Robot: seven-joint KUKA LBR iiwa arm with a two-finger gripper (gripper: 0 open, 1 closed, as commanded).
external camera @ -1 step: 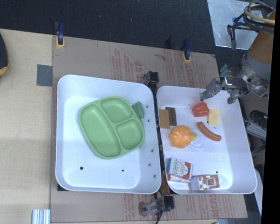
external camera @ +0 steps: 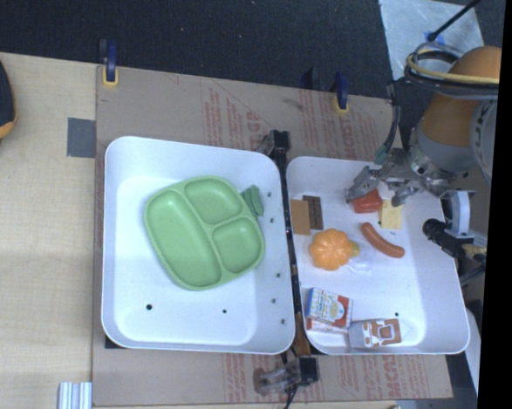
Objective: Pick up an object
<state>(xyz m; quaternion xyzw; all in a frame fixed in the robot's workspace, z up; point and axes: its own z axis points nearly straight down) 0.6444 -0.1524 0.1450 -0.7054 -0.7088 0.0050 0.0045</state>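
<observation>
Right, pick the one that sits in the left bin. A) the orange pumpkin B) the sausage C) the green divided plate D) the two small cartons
C: the green divided plate lies in the left bin, while the orange pumpkin, the sausage and the two small cartons all lie in the right bin.

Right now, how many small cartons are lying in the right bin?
2. One carton lies near the right bin's front-left corner; the other carton sits just right of it at the front rim. Nothing seems to hide more.
</observation>
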